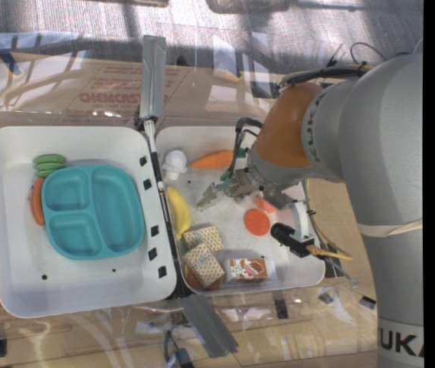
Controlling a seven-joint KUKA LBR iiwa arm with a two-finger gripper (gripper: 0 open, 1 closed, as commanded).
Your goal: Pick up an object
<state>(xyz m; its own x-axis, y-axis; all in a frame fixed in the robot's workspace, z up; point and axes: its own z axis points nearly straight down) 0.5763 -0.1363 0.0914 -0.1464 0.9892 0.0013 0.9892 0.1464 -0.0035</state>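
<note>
While the arm [371, 129] reached in from the right, its gripper [210, 195] sat low over the right bin [202, 138], above bare floor near the bin's middle. Whether the claw was released or clenched could not be told from this slant.

Things to pick lay all around it in that bin. A banana [178, 211] lay just left of the gripper, along the wall beside the other bin. A carrot [214, 159] lay just beyond it toward the far wall, with a white lump [175, 162] to the carrot's left. An orange disc [256, 221] lay flat on the arm's side of the gripper, a little apart. At the near wall two crackers [203, 238] sat touching, one before the other, and a small box [246, 269] lay beside the nearer one.

The left bin [18, 282] held a teal tray [93, 209] with three compartments. Green pods [49, 163] lay at the tray's far left corner, and a second carrot [37, 202] lay along its left edge.
</note>
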